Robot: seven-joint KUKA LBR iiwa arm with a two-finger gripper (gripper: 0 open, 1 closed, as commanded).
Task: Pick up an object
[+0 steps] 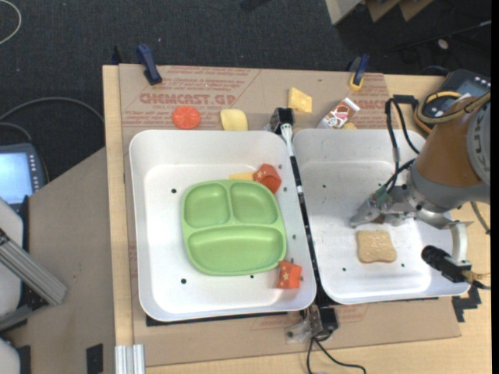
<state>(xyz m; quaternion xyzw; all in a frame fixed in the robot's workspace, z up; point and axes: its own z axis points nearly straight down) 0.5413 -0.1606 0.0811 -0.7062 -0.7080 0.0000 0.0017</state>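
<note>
A slice of toast (376, 246) lies flat on the floor of the right bin (335, 162), near its front. My gripper (371, 213) hangs low in that bin, just above and slightly left of the toast in the view, and nothing shows in its grasp. The grey arm with its orange band (452, 158) comes in from the right over the bin's rim. In the left bin (148, 209) a green divided plate (232, 226) takes up the middle. A red toy piece (268, 177) sits at the plate's far right corner, and an orange-red one (289, 274) at its near right corner.
On the cardboard behind the bins lie an orange disc (185, 117), a yellow piece (233, 119), a yellow wedge (300, 100) and a small carton (339, 115). Blue clamps (148, 63) (358, 70) hold the back edge. Cables run by the right bin.
</note>
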